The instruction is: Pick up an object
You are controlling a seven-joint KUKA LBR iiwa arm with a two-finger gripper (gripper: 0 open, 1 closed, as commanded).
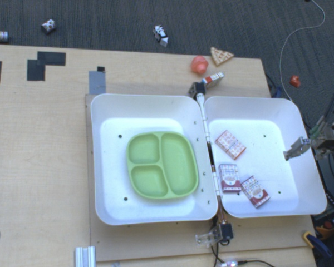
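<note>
A: Where do the task's things lie?

B: In the right bin (289,113), beside the left bin (103,149) that holds a green tray (162,166). One carton (230,144) lies toward that bin's upper left; two more, a second carton (229,178) and a third carton (255,191), lie close together near its lower left, by the divide.

A: And the jaws (296,148)?

B: At the right bin's right rim, well apart from all three cartons. Whether they stand apart or together cannot be told from here; nothing shows between them.

A: Beyond the bins?

B: A red ball (199,64) on the tabletop (39,166), above the right bin.
</note>
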